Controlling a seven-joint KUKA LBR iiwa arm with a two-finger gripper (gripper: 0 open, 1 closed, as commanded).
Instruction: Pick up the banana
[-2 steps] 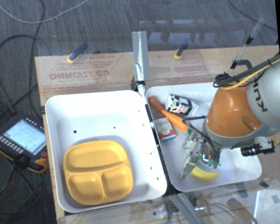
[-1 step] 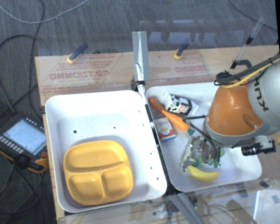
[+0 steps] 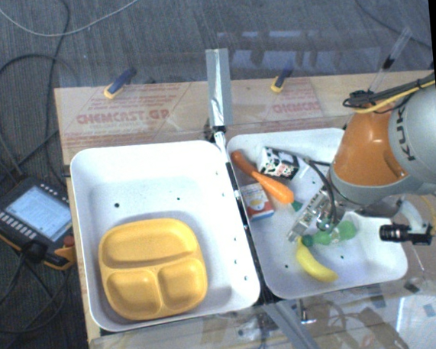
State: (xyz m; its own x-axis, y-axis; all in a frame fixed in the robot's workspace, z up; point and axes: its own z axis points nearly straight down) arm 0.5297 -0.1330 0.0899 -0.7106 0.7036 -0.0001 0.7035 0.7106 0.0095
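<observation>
Gripper (image 3: 311, 222) low in right bin (image 3: 380, 269), fingers' state can't tell. Just below it: banana (image 3: 314, 263), beside a green item (image 3: 335, 234). Same bin: carrot (image 3: 264, 179), small carton (image 3: 256, 201), black-white item (image 3: 278, 164). Left bin (image 3: 126, 175) holds yellow divided tray (image 3: 152, 267).

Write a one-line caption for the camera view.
Gripper poised just above the banana in the right bin.

Dark grey carpet floor (image 3: 150, 30) is lying around the bench (image 3: 143, 112), w/ black cables (image 3: 10, 82) curling over it at top & left. Bench top is showing light wood w/ faded red print. A handheld control pendant (image 3: 30, 218) is resting on the floor at left.
</observation>
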